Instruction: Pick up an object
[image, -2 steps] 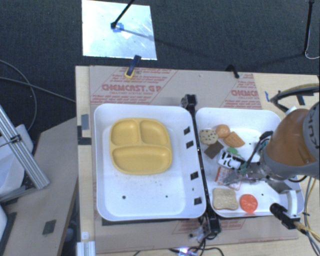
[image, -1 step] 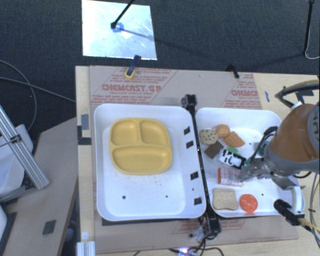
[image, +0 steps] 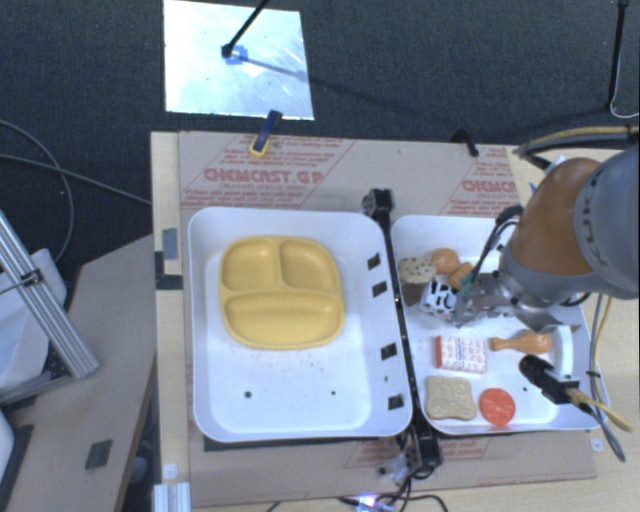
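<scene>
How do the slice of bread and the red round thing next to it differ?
The bread slice is tan and roughly square with a rounded top; the red round piece is orange-red and circular. The bread slice looks larger than the red piece. Both lie flat, side by side, near the front edge of the right bin.

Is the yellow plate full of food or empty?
Empty. The yellow divided plate in the left bin shows three bare compartments; the toy food lies in the right bin.

Smooth matt yellow plastic tray (image: 281, 292) in a glossy white plastic bin (image: 300, 415); brown cardboard sheet (image: 400, 165) beneath.
</scene>
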